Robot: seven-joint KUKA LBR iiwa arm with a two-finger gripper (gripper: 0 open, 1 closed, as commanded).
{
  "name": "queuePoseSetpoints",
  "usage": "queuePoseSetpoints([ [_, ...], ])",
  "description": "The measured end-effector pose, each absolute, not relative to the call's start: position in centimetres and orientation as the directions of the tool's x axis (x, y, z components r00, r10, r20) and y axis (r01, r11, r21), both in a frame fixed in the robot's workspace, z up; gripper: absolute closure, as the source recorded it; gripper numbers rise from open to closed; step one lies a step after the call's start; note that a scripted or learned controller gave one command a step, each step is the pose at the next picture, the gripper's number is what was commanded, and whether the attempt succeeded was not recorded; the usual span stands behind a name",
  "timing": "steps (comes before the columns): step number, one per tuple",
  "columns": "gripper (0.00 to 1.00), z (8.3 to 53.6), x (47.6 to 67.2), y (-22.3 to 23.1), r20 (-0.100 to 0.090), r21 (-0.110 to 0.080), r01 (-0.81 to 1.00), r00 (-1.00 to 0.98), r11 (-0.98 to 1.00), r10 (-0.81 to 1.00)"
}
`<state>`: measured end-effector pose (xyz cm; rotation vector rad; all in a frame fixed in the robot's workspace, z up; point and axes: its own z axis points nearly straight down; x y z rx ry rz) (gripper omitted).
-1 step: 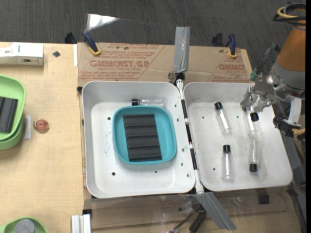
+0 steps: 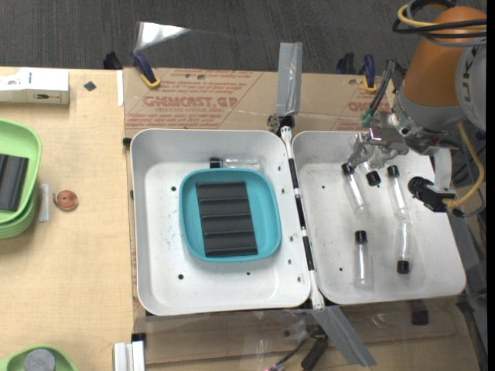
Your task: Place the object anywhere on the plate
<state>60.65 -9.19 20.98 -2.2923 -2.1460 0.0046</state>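
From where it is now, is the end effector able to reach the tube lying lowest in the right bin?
Probably yes. The end effector hangs over the right bin, and the capped tube lies apart from the others with nothing above it.

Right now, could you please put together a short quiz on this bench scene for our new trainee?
1. True or false: the teal plate sits in the left bin.
2. Which bin does the hand hover over? A) left B) right
3. Fill in: the clear tubes in the right bin have ____ caps.

Key: 1 true; 2 B; 3 black.
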Motion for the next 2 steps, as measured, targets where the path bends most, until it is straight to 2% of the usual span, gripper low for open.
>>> queuePoseSetpoints([
  [1, 1.0, 19.52, 58.09, -1.21, -0.001, -0.004, 0.997, -0.081, 0.081, 0.997],
  [2, 0.0, 19.53, 58.1, -1.25, -0.001, -0.003, 0.997, -0.081, 0.081, 0.997],
])
